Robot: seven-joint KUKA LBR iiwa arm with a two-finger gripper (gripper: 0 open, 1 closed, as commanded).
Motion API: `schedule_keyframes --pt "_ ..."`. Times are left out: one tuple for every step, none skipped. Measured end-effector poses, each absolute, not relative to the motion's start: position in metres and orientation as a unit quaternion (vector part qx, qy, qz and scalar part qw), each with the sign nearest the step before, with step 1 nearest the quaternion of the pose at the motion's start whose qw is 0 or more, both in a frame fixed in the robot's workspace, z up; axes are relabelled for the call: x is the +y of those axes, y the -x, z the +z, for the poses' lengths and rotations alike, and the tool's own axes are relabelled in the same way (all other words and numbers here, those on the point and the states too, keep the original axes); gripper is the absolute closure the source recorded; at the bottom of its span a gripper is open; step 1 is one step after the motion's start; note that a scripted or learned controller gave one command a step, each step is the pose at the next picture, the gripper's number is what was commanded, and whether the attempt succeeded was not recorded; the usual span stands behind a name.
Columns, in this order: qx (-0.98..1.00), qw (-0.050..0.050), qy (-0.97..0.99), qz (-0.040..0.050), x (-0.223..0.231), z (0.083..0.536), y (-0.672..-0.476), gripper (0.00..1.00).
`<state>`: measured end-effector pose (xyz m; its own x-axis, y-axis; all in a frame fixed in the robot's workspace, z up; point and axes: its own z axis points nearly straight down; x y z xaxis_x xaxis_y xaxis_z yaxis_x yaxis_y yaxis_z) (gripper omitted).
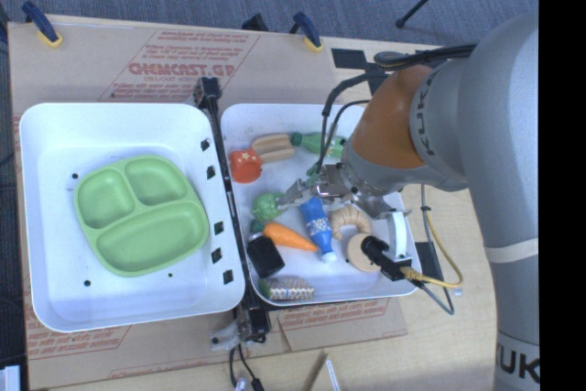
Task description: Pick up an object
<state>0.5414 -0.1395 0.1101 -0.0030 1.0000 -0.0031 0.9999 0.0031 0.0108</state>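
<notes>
Arm above cluttered right bin

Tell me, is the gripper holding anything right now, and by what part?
It cannot be told. The gripper sits low in the right bin, just above the blue tube, but the wrist hides whether anything is gripped.

The grey arm's pincer hangs low over the right bin, just above a blue tube lying among toy foods: a carrot, a tomato, a hot dog and a croissant. The left bin holds a green divided tray (three compartments) on the cardboard-covered desk.
</notes>
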Motion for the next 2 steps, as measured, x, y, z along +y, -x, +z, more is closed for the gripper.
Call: schedule_keyframes --pt "0.711 0.001 -0.703 -0.0001 -0.138 0.117 -0.540 1.00" --pt "0.709 -0.001 -0.705 -0.0005 -0.109 0.223 -0.494 1.00"
